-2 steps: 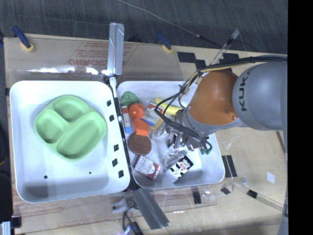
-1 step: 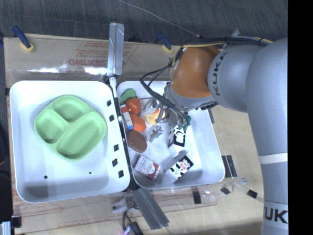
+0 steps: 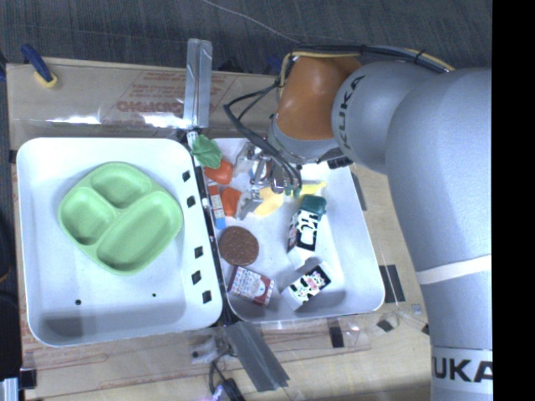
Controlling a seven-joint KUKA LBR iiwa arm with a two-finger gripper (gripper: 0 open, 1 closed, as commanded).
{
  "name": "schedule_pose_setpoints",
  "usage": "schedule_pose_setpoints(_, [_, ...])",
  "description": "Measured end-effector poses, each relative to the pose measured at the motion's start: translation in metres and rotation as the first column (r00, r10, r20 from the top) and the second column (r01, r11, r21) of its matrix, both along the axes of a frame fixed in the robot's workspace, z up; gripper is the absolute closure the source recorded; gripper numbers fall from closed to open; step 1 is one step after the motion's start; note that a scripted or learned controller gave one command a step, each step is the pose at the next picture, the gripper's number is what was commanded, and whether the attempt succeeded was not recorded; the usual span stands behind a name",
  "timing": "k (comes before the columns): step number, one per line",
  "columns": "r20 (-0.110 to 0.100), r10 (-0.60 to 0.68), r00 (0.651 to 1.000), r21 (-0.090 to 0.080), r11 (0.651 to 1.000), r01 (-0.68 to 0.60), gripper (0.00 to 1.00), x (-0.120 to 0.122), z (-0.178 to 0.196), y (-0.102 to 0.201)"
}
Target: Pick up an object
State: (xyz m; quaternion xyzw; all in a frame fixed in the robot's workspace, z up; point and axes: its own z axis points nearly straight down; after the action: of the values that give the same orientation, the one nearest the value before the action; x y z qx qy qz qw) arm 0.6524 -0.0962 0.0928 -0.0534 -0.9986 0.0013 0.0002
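My gripper (image 3: 266, 178) is down in the upper part of the right bin (image 3: 370, 261), under the orange wrist band. It hangs over a yellow piece (image 3: 269, 201), with an orange carrot with a green top (image 3: 219, 172) just to its left. A red packet (image 3: 228, 200) lies below the carrot. Lower in the bin are a brown round disc (image 3: 238, 244), a black-and-white carton with a teal cap (image 3: 306, 226), a second cow-pattern carton (image 3: 308, 283) and a small red box (image 3: 251, 285). I see nothing clearly held.
The left bin (image 3: 46, 307) holds a green divided plate (image 3: 121, 215). The divider wall between the bins (image 3: 203, 249) runs close to the carrot and packet. The big grey arm covers the right side of the bench.
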Motion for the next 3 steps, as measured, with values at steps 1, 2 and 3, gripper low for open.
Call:
schedule_pose_setpoints(1, [0.004,-0.001,1.000,-0.001,1.000,0.001,0.00,-0.048,0.002,-0.099])
schedule_pose_setpoints(2, [0.012,-0.028,1.000,0.001,1.000,0.028,0.00,-0.145,0.003,-0.094])
schedule_pose_setpoints(3, [0.002,-0.217,0.976,0.004,0.976,0.217,0.00,-0.098,-0.001,-0.021])
